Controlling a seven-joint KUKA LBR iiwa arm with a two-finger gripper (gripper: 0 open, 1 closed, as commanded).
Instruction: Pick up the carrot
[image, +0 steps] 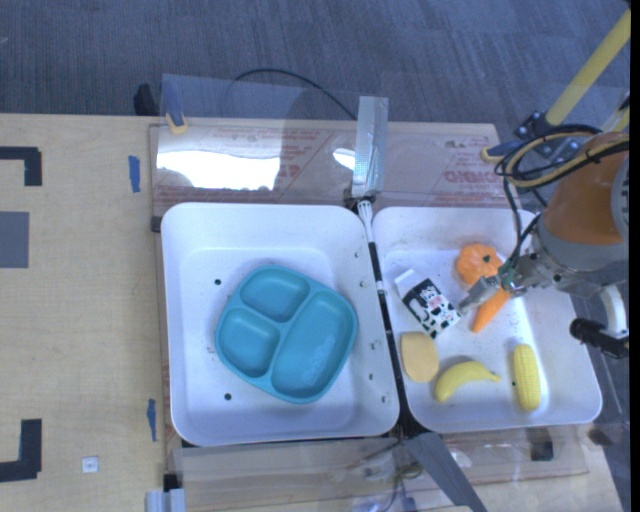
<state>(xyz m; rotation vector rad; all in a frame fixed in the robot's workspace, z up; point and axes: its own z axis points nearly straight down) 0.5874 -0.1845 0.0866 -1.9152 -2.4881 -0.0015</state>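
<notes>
While the gripper (497, 287) hovers over the right bin (590, 400), I see the carrot (488, 311) just below its tip, beside the orange (476, 262). Reach step; next needs a straight descent.

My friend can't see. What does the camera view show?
The robot's tool is down on the carrot in the right bin, beside an orange, banana and corn. The left bin holds a blue divided plate.

bright even overhead light | glare on clear panel (230, 165) | soft shadows | slightly soft focus
</notes>
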